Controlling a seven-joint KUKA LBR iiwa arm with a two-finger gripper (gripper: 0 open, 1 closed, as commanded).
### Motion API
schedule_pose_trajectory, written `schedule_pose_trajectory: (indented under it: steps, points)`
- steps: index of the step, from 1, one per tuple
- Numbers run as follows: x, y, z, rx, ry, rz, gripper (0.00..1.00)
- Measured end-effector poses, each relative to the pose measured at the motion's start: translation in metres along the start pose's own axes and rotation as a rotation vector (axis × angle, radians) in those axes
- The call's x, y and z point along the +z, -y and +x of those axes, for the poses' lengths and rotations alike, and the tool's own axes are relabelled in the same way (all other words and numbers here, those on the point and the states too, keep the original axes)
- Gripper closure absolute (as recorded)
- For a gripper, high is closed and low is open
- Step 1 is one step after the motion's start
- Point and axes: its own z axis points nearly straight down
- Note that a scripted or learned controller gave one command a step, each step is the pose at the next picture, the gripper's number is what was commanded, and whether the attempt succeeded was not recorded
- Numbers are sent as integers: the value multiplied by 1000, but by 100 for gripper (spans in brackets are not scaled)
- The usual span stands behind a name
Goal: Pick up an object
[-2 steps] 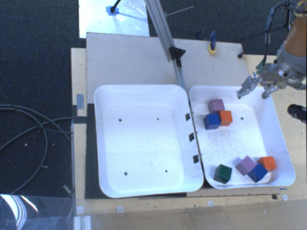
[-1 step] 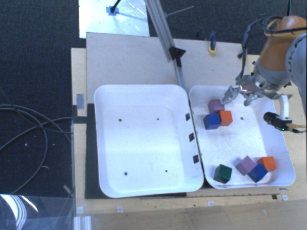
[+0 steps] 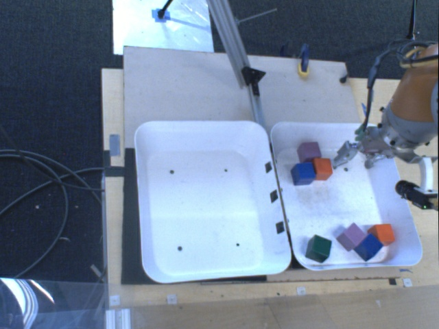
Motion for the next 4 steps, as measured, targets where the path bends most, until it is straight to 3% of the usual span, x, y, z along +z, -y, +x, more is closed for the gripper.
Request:
schedule_pose_trajectory:
  steps: [1, 2, 3, 4]
  points:
    - [44, -35, 36, -4, 0, -1, 0]
    - [63, -7, 50, -3, -2, -1, 0]
    - [62, -2, -13, 1, 2, -6, 0]
    - [64, -44, 11, -14, -1, 28, 0]
